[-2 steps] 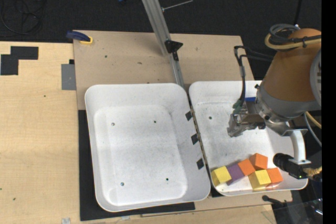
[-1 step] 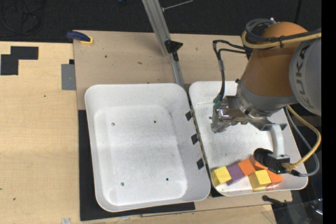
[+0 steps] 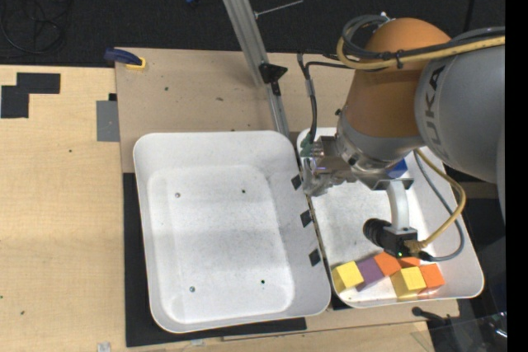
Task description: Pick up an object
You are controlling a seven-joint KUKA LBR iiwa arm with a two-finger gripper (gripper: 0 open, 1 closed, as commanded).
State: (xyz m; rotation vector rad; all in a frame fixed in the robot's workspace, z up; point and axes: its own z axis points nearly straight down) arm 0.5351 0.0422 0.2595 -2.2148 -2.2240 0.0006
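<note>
Pale wooden bench [image 3: 58, 177] carries two white bins; the left bin [image 3: 219, 231] sits at nine o'clock of the right bin [image 3: 462, 280]. Grey arm [image 3: 462, 111] overhangs it, gripper [image 3: 315, 171] state unclear. Colored blocks [image 3: 388, 274] cluster at its six o'clock.

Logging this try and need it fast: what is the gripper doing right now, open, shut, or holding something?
Gripper: cannot be told; it sits over the right bin's left edge, away from the blocks.
</note>
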